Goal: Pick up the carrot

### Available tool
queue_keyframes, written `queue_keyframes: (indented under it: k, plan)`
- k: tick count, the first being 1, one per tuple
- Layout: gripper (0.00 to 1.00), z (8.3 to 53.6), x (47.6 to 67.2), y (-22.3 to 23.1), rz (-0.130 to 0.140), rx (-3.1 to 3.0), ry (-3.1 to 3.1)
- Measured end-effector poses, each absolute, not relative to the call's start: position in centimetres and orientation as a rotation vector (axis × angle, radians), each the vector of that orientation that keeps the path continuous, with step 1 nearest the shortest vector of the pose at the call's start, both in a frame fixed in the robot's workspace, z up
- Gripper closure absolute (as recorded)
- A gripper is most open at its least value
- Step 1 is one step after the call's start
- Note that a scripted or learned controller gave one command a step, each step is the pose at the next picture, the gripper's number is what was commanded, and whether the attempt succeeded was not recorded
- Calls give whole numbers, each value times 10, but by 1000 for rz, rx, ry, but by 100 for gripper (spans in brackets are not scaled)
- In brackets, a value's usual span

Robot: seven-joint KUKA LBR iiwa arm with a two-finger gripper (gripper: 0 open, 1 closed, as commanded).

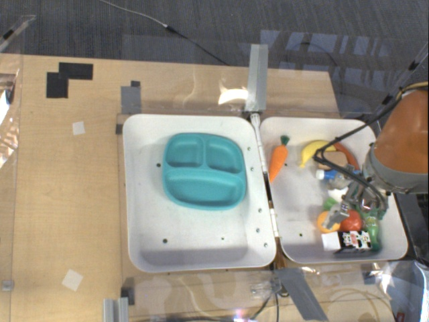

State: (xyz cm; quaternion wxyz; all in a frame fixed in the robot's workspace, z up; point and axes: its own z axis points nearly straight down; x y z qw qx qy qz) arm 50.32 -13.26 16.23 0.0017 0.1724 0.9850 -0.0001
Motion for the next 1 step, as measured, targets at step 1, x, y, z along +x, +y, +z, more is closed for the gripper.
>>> queue_keyframes:
  k: [1]
  plan:
    - [0, 90, 505, -118, 2, 757, 3033]
